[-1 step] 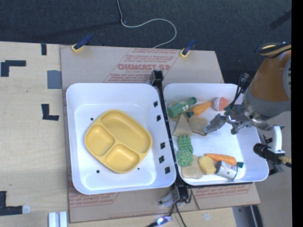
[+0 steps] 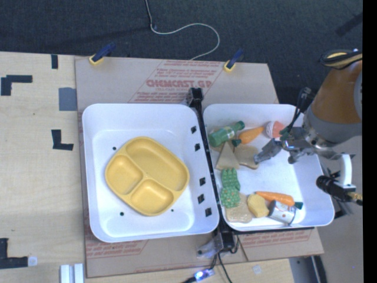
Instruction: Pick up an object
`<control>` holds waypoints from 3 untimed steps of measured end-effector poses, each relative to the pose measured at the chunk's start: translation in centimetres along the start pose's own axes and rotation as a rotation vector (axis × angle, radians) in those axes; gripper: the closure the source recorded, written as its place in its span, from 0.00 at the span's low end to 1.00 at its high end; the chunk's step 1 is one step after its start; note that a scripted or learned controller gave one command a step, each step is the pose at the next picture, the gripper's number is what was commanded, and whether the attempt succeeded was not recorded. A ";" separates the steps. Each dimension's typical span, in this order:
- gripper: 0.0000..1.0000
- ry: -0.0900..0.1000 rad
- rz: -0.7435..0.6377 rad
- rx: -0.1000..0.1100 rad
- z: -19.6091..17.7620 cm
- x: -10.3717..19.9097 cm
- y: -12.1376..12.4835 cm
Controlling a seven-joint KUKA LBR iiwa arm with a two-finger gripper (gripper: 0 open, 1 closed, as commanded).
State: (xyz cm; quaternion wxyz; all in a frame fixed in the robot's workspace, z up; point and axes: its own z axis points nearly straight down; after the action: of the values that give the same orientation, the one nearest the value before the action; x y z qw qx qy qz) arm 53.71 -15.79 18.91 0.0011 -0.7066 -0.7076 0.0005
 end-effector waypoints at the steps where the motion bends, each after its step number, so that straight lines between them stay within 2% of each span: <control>1: 0.00 0.000 0.001 0.003 4.3 0.1 -0.3; 2: 0.00 0.000 0.000 0.004 8.8 0.5 -0.2; 3: 0.00 -0.002 0.000 0.000 10.5 0.6 -0.2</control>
State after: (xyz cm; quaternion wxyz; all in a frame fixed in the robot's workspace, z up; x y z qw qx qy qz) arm 53.52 -15.17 8.38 0.0006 -0.7067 -0.7075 0.0011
